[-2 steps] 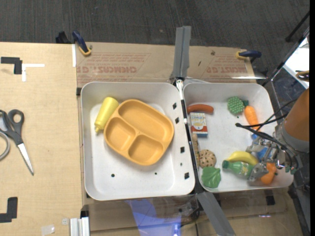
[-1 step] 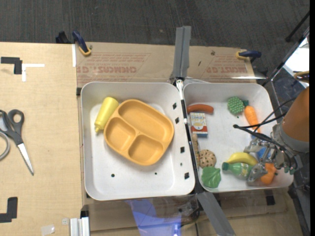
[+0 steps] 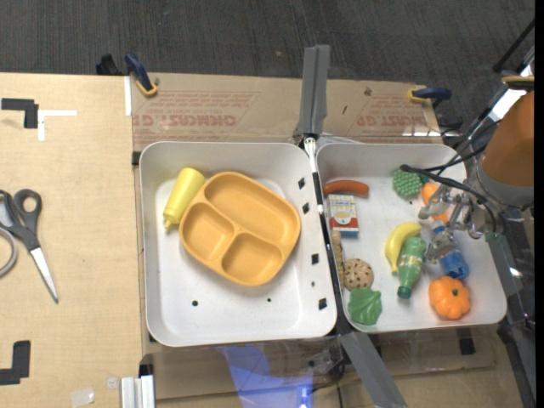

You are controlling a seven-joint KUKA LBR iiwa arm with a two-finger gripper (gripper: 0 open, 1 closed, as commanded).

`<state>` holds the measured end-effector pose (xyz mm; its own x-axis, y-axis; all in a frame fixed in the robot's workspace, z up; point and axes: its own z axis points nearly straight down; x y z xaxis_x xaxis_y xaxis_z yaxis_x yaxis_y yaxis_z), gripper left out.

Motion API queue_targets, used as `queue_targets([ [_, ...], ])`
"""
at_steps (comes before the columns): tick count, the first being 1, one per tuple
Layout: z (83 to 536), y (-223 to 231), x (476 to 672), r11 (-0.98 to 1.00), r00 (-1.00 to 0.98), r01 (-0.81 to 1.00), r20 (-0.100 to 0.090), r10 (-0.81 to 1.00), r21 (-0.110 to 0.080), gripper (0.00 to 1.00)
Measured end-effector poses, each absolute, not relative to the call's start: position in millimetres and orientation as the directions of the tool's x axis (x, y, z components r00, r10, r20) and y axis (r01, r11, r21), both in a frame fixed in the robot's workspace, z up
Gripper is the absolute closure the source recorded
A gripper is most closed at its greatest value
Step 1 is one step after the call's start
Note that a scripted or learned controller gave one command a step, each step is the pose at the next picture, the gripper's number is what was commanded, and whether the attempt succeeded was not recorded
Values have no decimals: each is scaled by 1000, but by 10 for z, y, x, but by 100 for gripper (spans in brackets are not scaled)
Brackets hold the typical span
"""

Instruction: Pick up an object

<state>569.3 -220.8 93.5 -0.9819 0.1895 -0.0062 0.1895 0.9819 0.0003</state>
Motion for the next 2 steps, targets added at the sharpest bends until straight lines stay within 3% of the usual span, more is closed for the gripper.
queue_targets([
  [1, 925, -2033, 5573, 969, -969, 249, -3, 249, 1, 0],
  [2, 928, -1612, 5939, 988, -988, 156, -5, 156, 0, 0],
])
